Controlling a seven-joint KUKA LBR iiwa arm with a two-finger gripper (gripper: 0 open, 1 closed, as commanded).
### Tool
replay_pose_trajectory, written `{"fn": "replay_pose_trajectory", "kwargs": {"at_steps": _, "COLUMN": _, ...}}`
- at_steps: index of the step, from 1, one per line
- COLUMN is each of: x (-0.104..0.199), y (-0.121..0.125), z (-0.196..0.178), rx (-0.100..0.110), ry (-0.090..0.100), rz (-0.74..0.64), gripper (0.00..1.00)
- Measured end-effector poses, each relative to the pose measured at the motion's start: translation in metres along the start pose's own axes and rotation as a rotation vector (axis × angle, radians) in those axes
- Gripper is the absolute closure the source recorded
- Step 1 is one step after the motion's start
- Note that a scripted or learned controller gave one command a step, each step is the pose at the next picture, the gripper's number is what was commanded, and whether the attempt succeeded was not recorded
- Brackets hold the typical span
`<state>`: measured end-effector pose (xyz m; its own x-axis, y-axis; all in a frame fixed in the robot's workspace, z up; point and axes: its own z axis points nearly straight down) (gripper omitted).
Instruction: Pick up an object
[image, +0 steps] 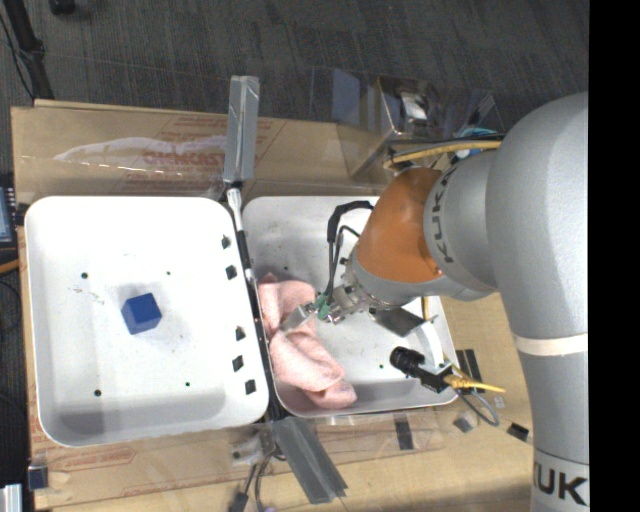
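The arm reached down into the right bin (300, 215), its gripper (318, 310) low over the upper part of a crumpled pink cloth (300, 345); whether the gripper was parted or closed could not be told, nor whether it gripped the cloth. The cloth lay against that bin's left wall. Well to the gripper's left, a blue cube (142, 312) sat in the left bin (60, 230).

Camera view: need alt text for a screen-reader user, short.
Seen from above, the grey arm reaches from the right into the right bin, its tool low beside a crumpled pink cloth along the bin's left wall. A blue cube sits in the left bin.
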<state>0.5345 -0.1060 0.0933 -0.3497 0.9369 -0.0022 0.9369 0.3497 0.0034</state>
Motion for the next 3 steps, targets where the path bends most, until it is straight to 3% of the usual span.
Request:
{"fn": "replay_pose_trajectory", "kwargs": {"at_steps": 1, "x": 0.000, "y": 0.001, "z": -0.009, "rx": 0.001, "ry": 0.004, "rz": -0.003, "gripper": 1.00}}
{"fn": "replay_pose_trajectory", "kwargs": {"at_steps": 2, "x": 0.000, "y": 0.001, "z": -0.009, "rx": 0.001, "ry": 0.003, "rz": -0.002, "gripper": 0.00}}
{"fn": "replay_pose_trajectory", "kwargs": {"at_steps": 3, "x": 0.021, "y": -0.011, "z": -0.150, "rx": 0.003, "ry": 0.001, "rz": -0.171, "gripper": 0.00}}
